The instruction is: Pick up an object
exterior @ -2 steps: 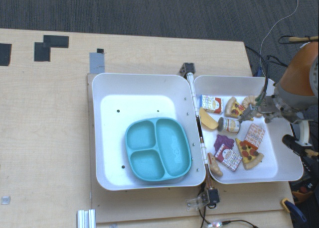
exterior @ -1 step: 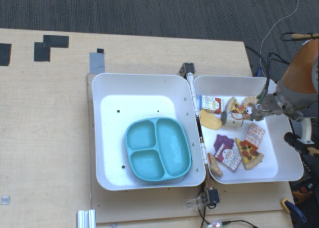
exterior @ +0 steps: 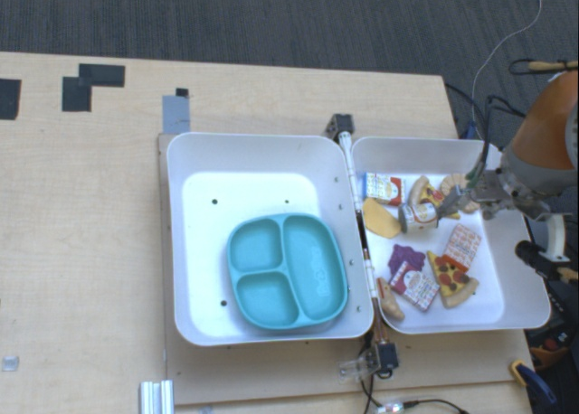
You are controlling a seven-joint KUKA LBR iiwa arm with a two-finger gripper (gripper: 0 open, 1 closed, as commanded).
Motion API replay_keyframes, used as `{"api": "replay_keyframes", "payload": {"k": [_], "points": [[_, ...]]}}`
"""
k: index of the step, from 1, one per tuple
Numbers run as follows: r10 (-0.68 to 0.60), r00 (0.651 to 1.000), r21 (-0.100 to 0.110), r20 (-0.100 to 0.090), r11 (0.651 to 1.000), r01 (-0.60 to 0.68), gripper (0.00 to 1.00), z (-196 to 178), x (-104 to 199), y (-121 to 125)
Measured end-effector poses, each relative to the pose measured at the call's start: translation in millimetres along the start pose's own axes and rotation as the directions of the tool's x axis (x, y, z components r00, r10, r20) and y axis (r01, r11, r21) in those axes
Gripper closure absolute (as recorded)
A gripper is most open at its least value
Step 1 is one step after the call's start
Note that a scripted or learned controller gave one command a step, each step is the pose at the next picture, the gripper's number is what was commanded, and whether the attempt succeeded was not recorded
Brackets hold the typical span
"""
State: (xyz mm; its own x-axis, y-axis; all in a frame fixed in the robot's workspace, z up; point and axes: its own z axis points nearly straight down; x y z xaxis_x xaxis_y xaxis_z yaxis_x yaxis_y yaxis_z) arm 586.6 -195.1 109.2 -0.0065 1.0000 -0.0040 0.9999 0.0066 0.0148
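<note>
On the worktop (exterior: pixel 81 222) we saw the right bin (exterior: pixel 516 313) crowded with small toy foods that looked light and stiff. The tool (exterior: pixel 455 197) hung over a small can (exterior: pixel 418 214); its grip state we could not tell. We judged the can's round sides best.

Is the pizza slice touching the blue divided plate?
Apart. The camera view shows the pizza slice in the right bin, the blue divided plate in the left bin.

Arm (exterior: pixel 550 145) cut off at right edge
</note>
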Motion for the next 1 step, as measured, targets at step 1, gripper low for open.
{"api": "replay_keyframes", "payload": {"k": [1], "points": [[0.003,1.0,0.009,-0.003,1.0,-0.003,0.0,21.7,52.4,-42.7]]}}
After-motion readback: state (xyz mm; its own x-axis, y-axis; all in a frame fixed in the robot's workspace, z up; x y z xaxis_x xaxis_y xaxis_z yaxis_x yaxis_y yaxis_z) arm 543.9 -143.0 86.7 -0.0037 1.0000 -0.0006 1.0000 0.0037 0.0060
